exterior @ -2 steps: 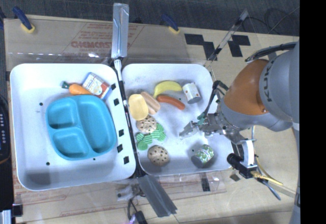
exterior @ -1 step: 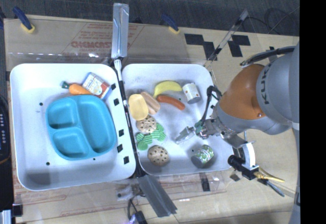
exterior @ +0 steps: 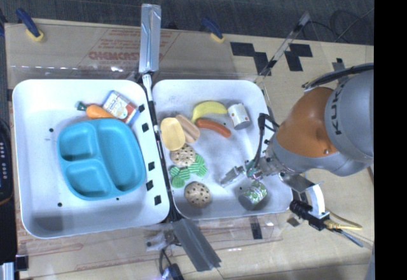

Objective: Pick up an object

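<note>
My gripper (exterior: pixel 245 174) is low in the right bin (exterior: pixel 219 84), near its front right part, at the end of the grey arm with the orange band (exterior: pixel 305 132). A crumpled green and silver object (exterior: pixel 253 195) lies just in front of it, close to the bin's front wall. A cookie (exterior: pixel 198 193) and a green item (exterior: pixel 188 174) lie to its left. Farther back are a banana (exterior: pixel 210 109), a red sausage (exterior: pixel 213 126) and a small grey can (exterior: pixel 238 115). I see nothing held in the gripper.
A yellow piece (exterior: pixel 172 133), a tan bun (exterior: pixel 188 127) and a second cookie (exterior: pixel 183 156) sit by the right bin's left wall. The left bin (exterior: pixel 32 164) holds a blue divided plate (exterior: pixel 100 159), a carrot (exterior: pixel 98 111) and a small box (exterior: pixel 119 105).
</note>
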### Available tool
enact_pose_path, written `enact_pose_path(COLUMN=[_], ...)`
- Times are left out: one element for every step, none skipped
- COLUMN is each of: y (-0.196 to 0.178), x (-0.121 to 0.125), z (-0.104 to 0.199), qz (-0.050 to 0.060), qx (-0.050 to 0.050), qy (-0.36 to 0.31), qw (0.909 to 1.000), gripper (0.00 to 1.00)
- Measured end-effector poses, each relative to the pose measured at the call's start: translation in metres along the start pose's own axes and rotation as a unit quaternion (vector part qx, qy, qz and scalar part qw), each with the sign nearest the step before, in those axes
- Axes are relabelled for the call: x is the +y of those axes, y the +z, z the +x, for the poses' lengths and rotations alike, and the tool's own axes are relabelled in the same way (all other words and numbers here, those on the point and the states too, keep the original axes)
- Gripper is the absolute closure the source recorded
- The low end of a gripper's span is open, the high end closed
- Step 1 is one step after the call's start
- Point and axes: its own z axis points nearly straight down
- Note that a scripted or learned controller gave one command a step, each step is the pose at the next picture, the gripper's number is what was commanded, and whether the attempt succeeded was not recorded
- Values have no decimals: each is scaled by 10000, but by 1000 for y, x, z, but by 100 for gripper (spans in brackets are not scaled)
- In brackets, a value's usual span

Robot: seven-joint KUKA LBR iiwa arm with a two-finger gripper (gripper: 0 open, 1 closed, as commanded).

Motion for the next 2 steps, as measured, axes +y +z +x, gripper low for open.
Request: enact_pose_path(y=[1,3], x=[67,140], z=[-17,13], qz=[2,26], qx=[-5,12], qy=[-162,-156], qw=[9999,9999], gripper=[0,0])
